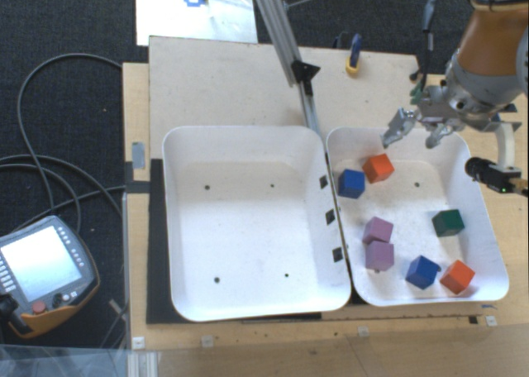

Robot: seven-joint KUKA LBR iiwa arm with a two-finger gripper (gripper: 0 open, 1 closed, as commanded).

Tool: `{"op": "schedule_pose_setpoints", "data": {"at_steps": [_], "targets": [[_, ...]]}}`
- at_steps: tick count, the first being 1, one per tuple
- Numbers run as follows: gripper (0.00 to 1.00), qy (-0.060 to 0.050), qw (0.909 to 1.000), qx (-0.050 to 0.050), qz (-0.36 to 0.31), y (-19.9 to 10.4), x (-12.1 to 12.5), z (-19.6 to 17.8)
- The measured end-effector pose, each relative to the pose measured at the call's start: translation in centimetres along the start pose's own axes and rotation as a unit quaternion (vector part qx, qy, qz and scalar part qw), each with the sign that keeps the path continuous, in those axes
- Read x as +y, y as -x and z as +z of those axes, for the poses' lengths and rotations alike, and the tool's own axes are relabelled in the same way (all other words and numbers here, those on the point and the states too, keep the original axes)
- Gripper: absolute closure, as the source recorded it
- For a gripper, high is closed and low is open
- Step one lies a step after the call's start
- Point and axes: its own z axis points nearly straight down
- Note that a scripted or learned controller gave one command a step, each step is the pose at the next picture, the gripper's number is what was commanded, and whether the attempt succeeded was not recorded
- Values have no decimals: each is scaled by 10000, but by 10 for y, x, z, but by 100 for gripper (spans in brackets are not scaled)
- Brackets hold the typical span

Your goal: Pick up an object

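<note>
My gripper (419, 133) hangs over the back of the right bin (488, 226), open, with nothing between its fingers. Just below and to its left lies an orange cube (378, 168), touching a blue cube (351, 183). Two purple cubes (378, 243) sit together in the middle of this bin. A dark green cube (448, 222) rests toward the right wall. Another blue cube (422, 271) and another orange cube (457, 276) lie near the front edge.
The left bin (248, 218) adjoins the right one along a shared wall. A slanted metal pole (281, 28) crosses the bench behind the bins. A teach pendant (41, 272) and cables lie on the floor at left.
</note>
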Motion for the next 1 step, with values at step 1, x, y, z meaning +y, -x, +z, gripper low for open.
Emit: {"op": "schedule_pose_setpoints", "data": {"at_steps": [1], "targets": [[0, 0, 10000, 0, 1, 0, 0, 0]]}}
